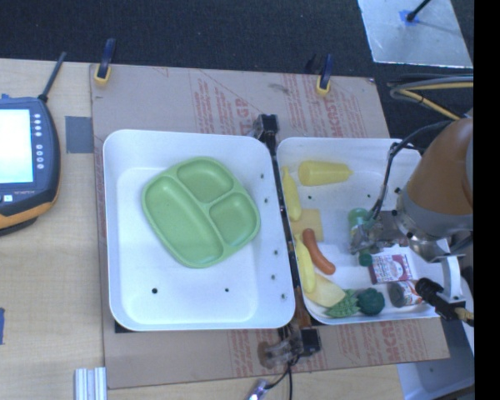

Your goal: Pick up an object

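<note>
Down in the right bin (350,152), the gripper (368,238) sits low near that bin's right side, hanging from the grey wrist and orange band of the arm (442,182) that reaches in over the bin's right edge. Whether it is clenched or released I cannot tell, since the metal parts blur together there. A small green object (358,218) lies just at the gripper's upper left, touching or nearly so; it is too small to name. Just beside the gripper, toward the bin's near edge, lies a red-and-white packet (390,267), and a dark grey lump (398,292) sits beyond it by the near right corner.

Farther out, toward the bin's left wall, a red-orange hot dog (319,252) lies aslant on a pale yellow slab (310,221). A banana (291,194) runs along the left wall, with a second long yellow piece (305,265) below it. A yellow pepper-like toy (323,172) rests near the far edge. A broccoli floret (369,300) and a leafy green piece (343,308) lie at the near edge, next to a yellow wedge (325,291).

The left bin (125,298) holds a green divided plate (202,211). A handheld control pendant (12,161) rests at the bench's left edge.
</note>
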You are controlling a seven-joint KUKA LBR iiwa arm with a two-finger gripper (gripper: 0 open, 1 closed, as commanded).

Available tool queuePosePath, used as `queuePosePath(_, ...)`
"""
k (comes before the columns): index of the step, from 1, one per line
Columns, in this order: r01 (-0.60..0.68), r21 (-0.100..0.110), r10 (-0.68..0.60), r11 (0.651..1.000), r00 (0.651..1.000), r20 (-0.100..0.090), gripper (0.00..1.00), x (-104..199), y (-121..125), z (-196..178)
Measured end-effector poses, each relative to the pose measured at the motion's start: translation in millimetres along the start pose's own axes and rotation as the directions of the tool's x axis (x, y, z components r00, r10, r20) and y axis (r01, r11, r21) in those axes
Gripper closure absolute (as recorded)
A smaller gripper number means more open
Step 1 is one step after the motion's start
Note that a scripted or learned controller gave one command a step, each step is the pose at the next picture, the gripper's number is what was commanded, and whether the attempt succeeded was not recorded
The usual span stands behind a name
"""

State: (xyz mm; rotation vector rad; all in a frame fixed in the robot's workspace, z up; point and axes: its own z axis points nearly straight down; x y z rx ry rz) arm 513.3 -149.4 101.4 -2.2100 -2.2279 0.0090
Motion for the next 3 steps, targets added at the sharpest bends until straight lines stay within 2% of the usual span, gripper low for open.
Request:
queuePosePath(1,-0.004,-0.004,0.004,1.000,1.000,-0.002,1.00,34.8,-11.9,-103.6)
queuePosePath(2,-0.004,-0.004,0.004,1.000,1.000,-0.002,1.00,46.9,39.3,-132.6)
queuePosePath(3,-0.002,0.000,0.002,1.000,1.000,-0.002,1.00,95.1,64.7,-90.3)
